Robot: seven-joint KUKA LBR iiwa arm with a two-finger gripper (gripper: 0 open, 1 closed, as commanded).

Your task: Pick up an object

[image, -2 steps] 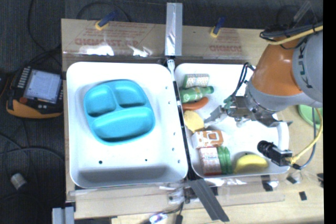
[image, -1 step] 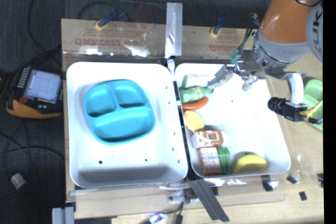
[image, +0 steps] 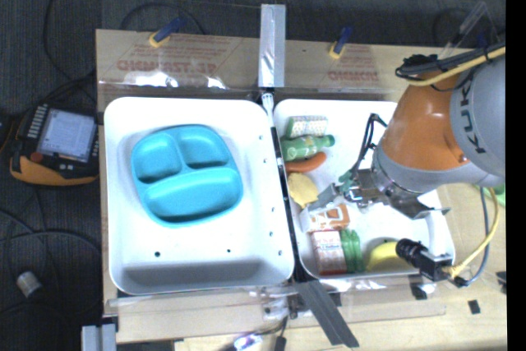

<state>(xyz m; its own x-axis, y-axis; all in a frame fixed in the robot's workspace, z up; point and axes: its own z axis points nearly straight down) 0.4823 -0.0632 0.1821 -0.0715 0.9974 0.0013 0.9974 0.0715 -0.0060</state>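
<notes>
Looking down on a tabletop (image: 115,53) with two white bins side by side. Over in the left bin (image: 123,259): a blue divided tray (image: 187,173), lying flat near the middle.

Now to the right bin (image: 362,113), and plenty packed in there. Along the left wall, from the top: a small white-and-green packet (image: 307,126), then a green bottle (image: 306,146) on its side, then an orange carrot-shaped piece (image: 306,163) just below it, then a pale yellow lump (image: 302,189). Further down, an orange-and-white carton (image: 330,218), touching a red-and-white box (image: 327,250), with a green piece (image: 352,246) pressed against that box and a yellow banana-shaped piece (image: 380,252) just beside the green.

Reaching in from the right with the grey arm (image: 491,115), orange band (image: 419,140) bright above the wrist. Hanging over the middle of the right bin with the claw (image: 352,191), just right of the pale yellow lump and just above the orange-and-white carton. Cannot tell from this angle whether wide or narrow. Nothing seen gripped; every object lying in the bin.

Off the tabletop at far left, a handheld screen unit (image: 57,140) on the dark floor.
</notes>
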